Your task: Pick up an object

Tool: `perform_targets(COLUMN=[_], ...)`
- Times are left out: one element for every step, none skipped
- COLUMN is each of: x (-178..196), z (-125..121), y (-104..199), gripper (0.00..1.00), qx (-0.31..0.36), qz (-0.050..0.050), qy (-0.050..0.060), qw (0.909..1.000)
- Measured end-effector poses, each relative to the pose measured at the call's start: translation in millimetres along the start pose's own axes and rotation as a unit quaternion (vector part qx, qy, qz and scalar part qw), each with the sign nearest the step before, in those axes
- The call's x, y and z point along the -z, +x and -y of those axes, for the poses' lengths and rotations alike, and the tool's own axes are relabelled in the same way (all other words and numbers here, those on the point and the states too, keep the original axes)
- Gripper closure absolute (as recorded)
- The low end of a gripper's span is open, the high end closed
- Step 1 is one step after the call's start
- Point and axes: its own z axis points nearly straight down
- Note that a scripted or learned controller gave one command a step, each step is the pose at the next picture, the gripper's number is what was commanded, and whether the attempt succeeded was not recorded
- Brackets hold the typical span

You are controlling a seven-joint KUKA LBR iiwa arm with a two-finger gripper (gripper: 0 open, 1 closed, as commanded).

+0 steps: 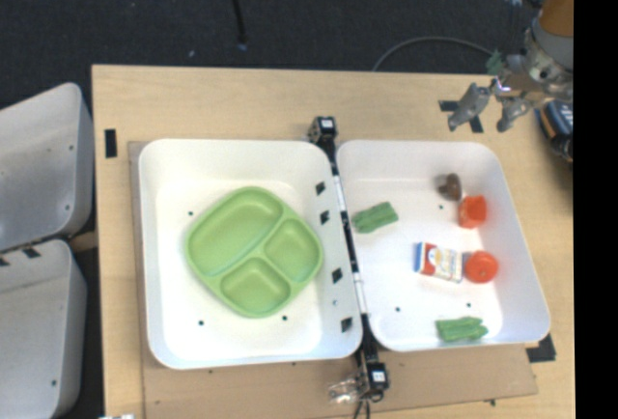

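End effector [488, 116] hangs open and empty over my surface [241, 103]. Below it sits the right bin [386, 166], with a brown lump [448, 183] nearest.

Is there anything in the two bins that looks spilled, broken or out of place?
Nothing stands out. The green divided plate lies flat in the left bin, turned at an angle. In the right bin, the small carton and other small items lie loose and apart. The gripper is above the bench, outside the bins.

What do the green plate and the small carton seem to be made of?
Plate: probably molded plastic, with a uniform light green color, a soft sheen and three smooth, rounded compartments.
Carton: looks like printed cardboard, boxy with flat colored faces, but it is too small to be sure.
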Motion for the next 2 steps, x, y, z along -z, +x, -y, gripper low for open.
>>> perform_targets(x=[0, -44], z=[0, 0], y=[0, -7], gripper=[0.0, 0.0], qx=[0.0, -0.003], qz=[0.0, 0.0], qy=[0.0, 0.001], qw=[1.0, 1.0])
